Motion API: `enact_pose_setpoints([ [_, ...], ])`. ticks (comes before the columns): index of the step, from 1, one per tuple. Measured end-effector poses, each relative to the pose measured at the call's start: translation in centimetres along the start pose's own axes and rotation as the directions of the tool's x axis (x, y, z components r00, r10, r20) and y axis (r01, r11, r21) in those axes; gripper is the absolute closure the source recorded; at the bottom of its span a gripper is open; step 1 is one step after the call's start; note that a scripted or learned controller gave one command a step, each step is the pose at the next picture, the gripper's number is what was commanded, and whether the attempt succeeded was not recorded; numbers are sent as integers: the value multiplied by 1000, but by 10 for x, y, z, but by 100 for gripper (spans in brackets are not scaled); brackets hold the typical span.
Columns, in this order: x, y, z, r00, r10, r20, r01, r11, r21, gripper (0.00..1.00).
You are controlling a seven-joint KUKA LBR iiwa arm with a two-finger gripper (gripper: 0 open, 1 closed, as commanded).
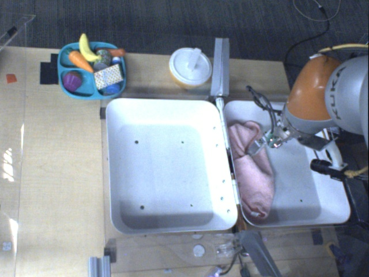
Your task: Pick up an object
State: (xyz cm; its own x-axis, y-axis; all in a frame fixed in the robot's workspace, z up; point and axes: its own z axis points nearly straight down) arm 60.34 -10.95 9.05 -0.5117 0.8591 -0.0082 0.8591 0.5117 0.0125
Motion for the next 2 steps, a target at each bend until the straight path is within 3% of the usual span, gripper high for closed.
enact_pose_setpoints([
  [1,-1,4,-14,1000,-3,6,3,1000,-9,100],
  [2,28,71,-96,930,368,-1,-368,930,5,100],
])
